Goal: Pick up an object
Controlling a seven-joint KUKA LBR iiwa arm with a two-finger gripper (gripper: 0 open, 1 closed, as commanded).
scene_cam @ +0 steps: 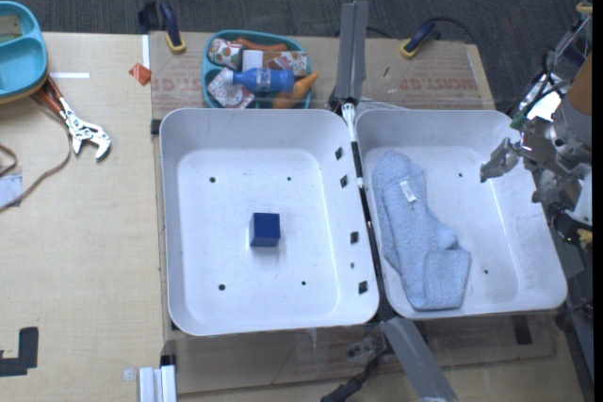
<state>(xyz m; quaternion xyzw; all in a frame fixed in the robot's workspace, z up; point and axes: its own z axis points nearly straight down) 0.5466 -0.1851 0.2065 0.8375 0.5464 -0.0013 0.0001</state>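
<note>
Small blue cube (266, 229) in left smooth white bin (188, 297), crumpled pale-blue fleecy cloth (417, 240) in right one (528, 268); metal gripper (499, 162) grip state undeterminable.

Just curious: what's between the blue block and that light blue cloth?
In the camera view, bare white floor of the left bin, then the bins' rims, separate the blue block and the cloth.

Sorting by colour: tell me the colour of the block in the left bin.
Dark blue. The block shows plainly in the camera view.
</note>
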